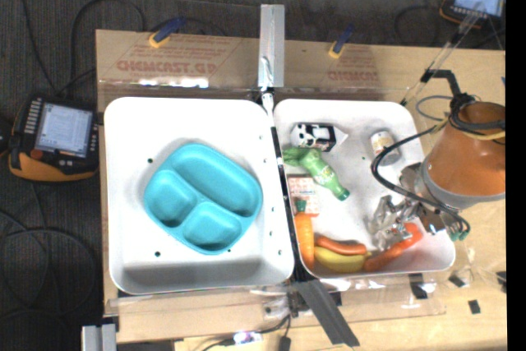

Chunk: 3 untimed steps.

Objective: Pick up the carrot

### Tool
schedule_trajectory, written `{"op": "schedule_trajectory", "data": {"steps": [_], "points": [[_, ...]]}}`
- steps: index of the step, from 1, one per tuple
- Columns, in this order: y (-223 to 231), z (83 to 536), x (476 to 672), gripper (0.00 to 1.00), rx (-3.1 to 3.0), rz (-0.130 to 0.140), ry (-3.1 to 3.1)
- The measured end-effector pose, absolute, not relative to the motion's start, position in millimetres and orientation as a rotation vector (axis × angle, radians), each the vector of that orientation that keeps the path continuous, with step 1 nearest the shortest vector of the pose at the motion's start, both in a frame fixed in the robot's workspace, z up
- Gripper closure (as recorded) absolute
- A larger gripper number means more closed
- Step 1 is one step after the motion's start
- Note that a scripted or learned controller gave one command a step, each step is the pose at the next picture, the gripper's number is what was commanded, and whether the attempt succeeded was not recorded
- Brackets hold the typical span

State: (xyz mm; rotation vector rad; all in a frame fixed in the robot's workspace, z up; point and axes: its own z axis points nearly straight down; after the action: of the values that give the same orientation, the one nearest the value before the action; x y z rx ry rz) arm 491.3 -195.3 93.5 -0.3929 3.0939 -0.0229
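**Claw lowered into the right bin beside a crowded near wall**

The desk (177, 62) is carrying two shallow white bins side by side. The left bin (131, 177) is holding a blue divided plate (203, 197) near its centre, with bare white floor lying all round the plate out to the rim. The right bin (362, 119) is holding the clutter. A small black-and-white toy (315, 136) is sitting toward 11 o'clock of that bin, a green bottle (320, 173) is lying tilted just below it, and a small pale can (380, 144) is standing toward 1 o'clock. The open floor of this bin is lying at its centre, between the bottle and the claw.

The carrot (305, 236) is lying at 7 o'clock of the right bin, close against the dividing wall between the bins, its length running roughly from 12 to 6 o'clock. A small printed packet (302, 195) is lying just above its upper end. At its lower end a banana (339, 259) and a red strip-like item (341, 244) are lying along the near wall, touching or nearly touching it.

The arm (472, 156) is reaching in from 3 o'clock, its orange band showing above the wrist, with a black cable looping beside it. The claw (393, 226) is pointing down at 4 o'clock of the right bin, beside an orange-red piece (399, 247), well apart from the carrot. Whether the claw is clenched or released cannot be told here.
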Motion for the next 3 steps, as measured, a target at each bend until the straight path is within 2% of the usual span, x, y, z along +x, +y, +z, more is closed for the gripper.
{"op": "schedule_trajectory", "data": {"steps": [1,2,3], "points": [[-220,91,505.2,1.0,0.294,0.01,3.121],[-162,92,490.5,1.0,0.408,-0.005,3.094],[-178,91,489.2,1.0,0.99,0.017,2.974]]}}
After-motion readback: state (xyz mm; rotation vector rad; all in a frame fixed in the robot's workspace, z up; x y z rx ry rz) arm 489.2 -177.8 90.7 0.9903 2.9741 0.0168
